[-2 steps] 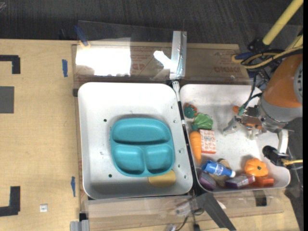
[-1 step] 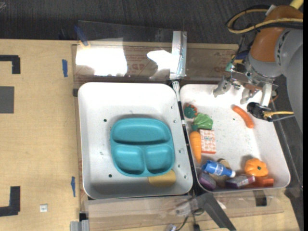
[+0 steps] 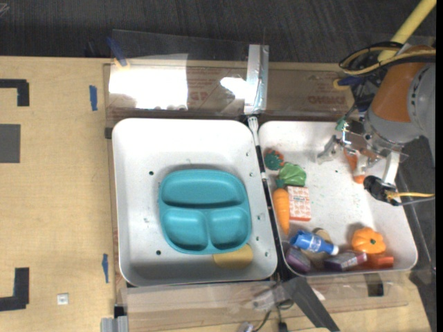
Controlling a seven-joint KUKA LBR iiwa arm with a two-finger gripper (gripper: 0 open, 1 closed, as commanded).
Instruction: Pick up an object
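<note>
Arm hung over the right bin, its gripper clear of the toys.

The two-finger gripper [image 3: 360, 159] sat at the upper right of the shallow white right bin [image 3: 315, 133], fingers spread apart with nothing between them. Toys lay along that bin's left and lower edges: an orange plastic carrot [image 3: 281, 209], a green leafy toy [image 3: 292, 175], a red-and-white printed box [image 3: 300, 204], a blue-and-white bottle [image 3: 313, 243] and a small orange pumpkin [image 3: 367, 239]. The left white bin [image 3: 138, 140] held a teal three-compartment plastic tray [image 3: 205, 209] with a tan block [image 3: 233, 256] just below it.
</note>
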